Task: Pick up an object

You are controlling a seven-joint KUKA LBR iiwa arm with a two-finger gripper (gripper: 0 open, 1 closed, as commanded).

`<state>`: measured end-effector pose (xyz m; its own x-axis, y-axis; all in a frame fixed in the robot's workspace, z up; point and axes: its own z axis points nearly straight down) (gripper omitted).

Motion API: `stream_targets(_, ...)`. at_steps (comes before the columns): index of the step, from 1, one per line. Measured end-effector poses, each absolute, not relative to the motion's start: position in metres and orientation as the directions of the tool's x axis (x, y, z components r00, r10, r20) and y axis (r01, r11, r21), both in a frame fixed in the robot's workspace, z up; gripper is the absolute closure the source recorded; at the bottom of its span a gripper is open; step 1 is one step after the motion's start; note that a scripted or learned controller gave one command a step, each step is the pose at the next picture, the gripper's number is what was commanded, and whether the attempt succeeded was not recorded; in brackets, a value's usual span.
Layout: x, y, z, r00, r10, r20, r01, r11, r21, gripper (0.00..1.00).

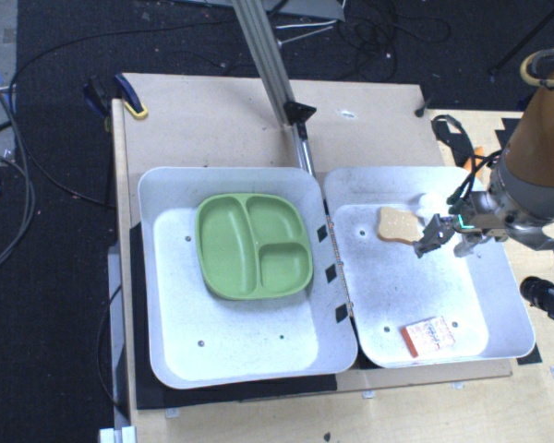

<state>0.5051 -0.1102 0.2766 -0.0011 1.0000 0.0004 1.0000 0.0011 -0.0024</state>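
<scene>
Dark metal pincer (pixel 434 235) beside flat tan bread slice (pixel 398 226), speckled white bin (pixel 499 293)

Matt green plastic tray (pixel 255 245), speckled white bins (pixel 166 340), bare wood bench (pixel 212 118).

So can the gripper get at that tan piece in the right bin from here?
Probably yes: the gripper sits just beside the tan piece in the right bin, with nothing between them.
</scene>
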Motion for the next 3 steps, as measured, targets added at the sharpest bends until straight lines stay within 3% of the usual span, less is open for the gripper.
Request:
stream_targets(1,0.506,-0.11,0.277,-0.001,1.0,0.0,1.0,0.001,0.0,0.0)
stream_targets(3,0.5,-0.112,0.151,0.002,1.0,0.001,1.0,-0.002,-0.007,0.0)
